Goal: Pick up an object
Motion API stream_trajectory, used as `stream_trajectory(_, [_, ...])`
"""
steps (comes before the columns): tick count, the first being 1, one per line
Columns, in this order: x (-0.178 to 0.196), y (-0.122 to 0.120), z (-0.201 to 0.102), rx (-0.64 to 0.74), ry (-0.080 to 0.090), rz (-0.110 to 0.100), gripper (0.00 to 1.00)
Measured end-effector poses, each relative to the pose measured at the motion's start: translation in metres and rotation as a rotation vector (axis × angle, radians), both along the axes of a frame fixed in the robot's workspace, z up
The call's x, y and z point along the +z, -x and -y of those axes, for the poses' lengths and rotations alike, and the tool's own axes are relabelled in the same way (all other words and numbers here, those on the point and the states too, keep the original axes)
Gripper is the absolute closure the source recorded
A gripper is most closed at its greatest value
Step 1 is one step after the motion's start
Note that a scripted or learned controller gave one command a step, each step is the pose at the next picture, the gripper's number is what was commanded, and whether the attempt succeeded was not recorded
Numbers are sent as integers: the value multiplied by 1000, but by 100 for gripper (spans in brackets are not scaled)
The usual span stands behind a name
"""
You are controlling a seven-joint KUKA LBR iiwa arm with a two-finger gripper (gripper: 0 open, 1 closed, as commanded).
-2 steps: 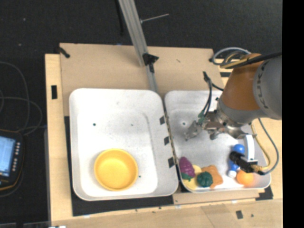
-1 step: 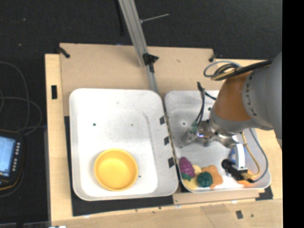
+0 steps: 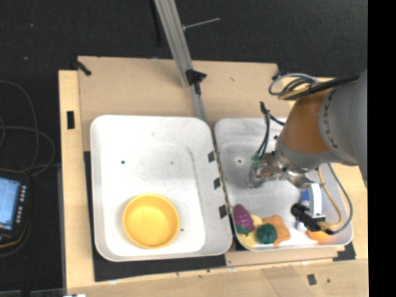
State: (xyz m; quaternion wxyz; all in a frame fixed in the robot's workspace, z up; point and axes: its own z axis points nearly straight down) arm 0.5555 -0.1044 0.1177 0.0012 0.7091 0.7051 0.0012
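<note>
Pick not yet made: gripper (image 3: 258, 173) low in right bin (image 3: 238, 138), finger state indeterminable; toys (image 3: 263, 228) at 6 o'clock.

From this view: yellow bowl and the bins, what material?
Yellow bowl: probably plastic; flat uniform colour with a soft, dull sheen. Left bin and right bin: likely moulded plastic, white, with rounded corners and a scuffed, speckled floor; painted metal cannot be ruled out.
</note>
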Motion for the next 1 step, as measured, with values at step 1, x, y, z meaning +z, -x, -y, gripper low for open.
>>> stream_trajectory(1, [45,3,3,2,1,3,100])
